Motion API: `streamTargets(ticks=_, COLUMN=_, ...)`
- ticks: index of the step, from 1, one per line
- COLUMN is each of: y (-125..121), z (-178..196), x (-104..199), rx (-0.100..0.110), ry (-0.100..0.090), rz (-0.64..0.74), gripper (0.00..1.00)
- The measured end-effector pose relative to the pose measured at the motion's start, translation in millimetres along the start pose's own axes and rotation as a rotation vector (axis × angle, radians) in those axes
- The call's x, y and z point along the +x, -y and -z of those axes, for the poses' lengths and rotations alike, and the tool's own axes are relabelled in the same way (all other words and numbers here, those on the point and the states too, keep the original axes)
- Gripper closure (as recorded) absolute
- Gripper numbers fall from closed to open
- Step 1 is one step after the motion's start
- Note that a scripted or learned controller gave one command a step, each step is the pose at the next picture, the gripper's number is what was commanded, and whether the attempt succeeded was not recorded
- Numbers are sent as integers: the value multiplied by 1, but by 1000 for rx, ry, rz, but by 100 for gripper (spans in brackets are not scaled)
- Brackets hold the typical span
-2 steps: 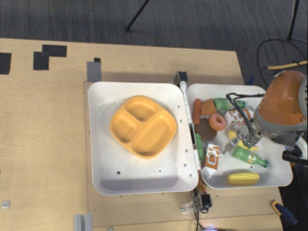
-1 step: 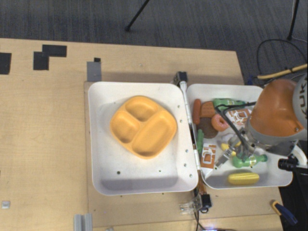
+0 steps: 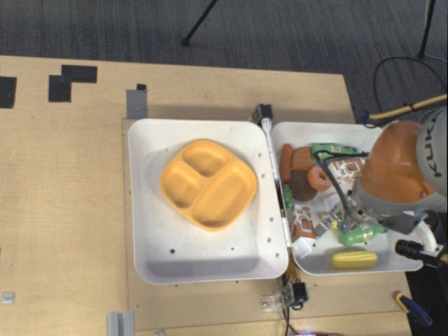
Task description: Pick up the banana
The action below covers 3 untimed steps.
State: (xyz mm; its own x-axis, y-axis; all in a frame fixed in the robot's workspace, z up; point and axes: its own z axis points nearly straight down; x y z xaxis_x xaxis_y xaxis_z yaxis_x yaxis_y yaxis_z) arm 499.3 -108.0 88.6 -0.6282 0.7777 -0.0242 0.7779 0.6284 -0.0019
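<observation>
a grey arm (image 3: 427,152) with a bulbous orange band (image 3: 395,163) and black cables (image 3: 336,180) trailing below.

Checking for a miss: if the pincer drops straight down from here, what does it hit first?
Probably the green item, directly under the pincer. The banana lies nearer the bin's front wall, off that line. Depth is unclear.

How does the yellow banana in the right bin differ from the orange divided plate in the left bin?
The banana is small, long and yellow; the plate is much larger, rounded and orange. The banana lies among several other items near the front wall of the right bin; the plate sits alone in the left bin. The plate has three compartments; the banana is one solid piece. Both look like plastic toys.
</observation>
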Motion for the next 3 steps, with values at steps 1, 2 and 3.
streamTargets(ticks=1, y=-6, z=7, x=3, rx=-7, ry=-8, rz=6, gripper=100)
streamTargets(ticks=2, y=-9, z=95, x=25, rx=-5, ry=-23, rz=114, gripper=100)
streamTargets(ticks=3, y=-38, z=131, x=60, rx=-5, ry=-23, rz=140, gripper=100)
